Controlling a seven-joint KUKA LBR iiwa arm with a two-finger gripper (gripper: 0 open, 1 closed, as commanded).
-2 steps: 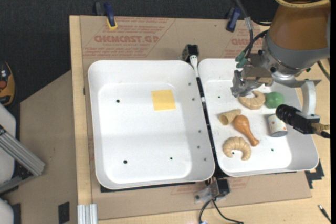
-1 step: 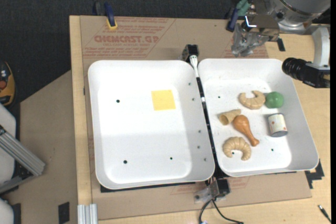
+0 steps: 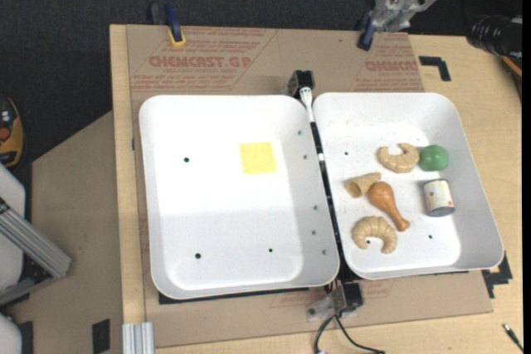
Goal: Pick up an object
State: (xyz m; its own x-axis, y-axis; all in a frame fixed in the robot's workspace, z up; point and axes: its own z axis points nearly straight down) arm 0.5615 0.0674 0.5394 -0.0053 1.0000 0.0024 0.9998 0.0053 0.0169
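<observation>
My gripper (image 3: 390, 11) hangs high beyond the far edge of the right bin (image 3: 461, 238), over the cardboard, apart from every object. The right bin holds two tan croissants (image 3: 399, 158) (image 3: 375, 233), a green ball (image 3: 433, 157), a small tan cone (image 3: 362, 185), a brown drumstick (image 3: 387, 201) and a white can (image 3: 438, 197) lying on its side. A flat yellow square (image 3: 258, 158) lies alone in the left bin (image 3: 199, 220).
Both bins rest on a brown cardboard sheet (image 3: 216, 58) held by blue clamps (image 3: 173, 27) (image 3: 366, 36). A black clip (image 3: 301, 83) sits at the far end of the seam between the bins. Cables (image 3: 336, 315) trail at the near edge.
</observation>
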